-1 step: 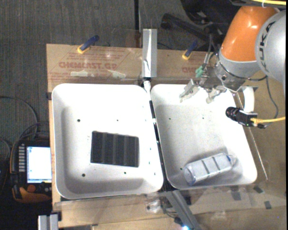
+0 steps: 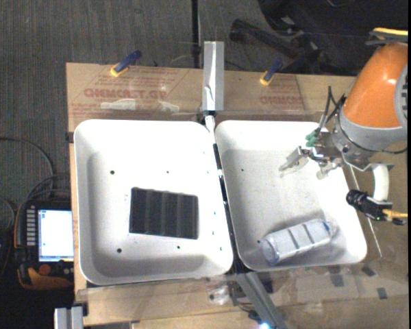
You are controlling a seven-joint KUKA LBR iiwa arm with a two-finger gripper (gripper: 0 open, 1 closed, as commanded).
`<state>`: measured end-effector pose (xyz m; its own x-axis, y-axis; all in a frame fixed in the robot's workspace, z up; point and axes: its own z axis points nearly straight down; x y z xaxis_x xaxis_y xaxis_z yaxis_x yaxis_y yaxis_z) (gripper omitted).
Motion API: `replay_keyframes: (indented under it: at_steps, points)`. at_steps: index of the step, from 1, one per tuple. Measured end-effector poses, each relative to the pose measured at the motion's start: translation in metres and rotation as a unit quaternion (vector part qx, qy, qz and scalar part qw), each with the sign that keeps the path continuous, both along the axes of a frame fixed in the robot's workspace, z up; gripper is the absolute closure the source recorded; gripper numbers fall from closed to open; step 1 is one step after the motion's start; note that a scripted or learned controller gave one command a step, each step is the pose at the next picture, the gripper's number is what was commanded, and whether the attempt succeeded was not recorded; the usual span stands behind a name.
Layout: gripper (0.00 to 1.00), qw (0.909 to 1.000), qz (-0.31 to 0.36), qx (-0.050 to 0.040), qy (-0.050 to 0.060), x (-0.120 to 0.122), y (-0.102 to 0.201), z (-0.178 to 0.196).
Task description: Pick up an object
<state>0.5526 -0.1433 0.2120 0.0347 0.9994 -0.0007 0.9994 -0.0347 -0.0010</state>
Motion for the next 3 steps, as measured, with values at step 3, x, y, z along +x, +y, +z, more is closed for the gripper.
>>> replay_keyframes:
  at_steps: [3]
  points:
    - [0.00, 0.9896, 0.144, 0.0010, -0.002, -0.067, -0.073, -0.116]
